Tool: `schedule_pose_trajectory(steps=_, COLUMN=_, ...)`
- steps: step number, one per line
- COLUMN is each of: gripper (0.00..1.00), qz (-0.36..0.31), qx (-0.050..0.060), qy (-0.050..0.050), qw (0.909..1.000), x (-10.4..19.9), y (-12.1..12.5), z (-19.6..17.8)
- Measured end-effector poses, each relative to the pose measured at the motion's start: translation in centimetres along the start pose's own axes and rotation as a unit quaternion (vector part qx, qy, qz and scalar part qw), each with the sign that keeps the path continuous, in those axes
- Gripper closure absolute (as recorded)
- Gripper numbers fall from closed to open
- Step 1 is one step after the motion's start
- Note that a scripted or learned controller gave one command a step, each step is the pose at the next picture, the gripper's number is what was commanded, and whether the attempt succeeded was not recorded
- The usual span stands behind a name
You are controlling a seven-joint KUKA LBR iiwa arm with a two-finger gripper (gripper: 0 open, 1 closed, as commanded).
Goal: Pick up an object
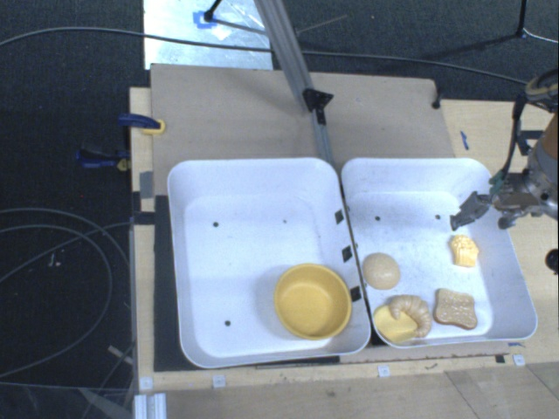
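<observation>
Dark carpet with cables surrounds the desk [227,112], on which two white bins are set side by side. Nothing is held yet: the gripper [463,214] is poised with fingers apart over the right bin [410,177], near its right edge, just above the small yellow piece [465,251].

Dark carpet floor [61,51], black cables [52,260] looping over it far left of the hand. Tan tabletop [236,116] under the bins; blue clamp with yellow tip [140,124] on its left edge. Grey metal pole [288,51] slants down from top. Bright reflective panel [196,16] with blue tape [203,20] behind the tabletop.
</observation>
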State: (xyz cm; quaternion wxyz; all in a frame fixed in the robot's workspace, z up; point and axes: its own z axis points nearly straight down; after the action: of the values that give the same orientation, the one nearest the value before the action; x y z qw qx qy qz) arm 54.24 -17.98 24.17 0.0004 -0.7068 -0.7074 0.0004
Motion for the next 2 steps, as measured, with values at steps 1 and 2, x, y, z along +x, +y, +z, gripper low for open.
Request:
schedule_pose_trajectory(steps=1, gripper=0.0, qz=0.0, qx=0.001, qy=0.0, qw=1.0, x=-0.5, y=0.6, z=5.9)
schedule_pose_trajectory(steps=2, gripper=0.0, qz=-0.001, qx=0.001, qy=0.001, qw=1.0, x=0.5, y=0.8, z=11.1)
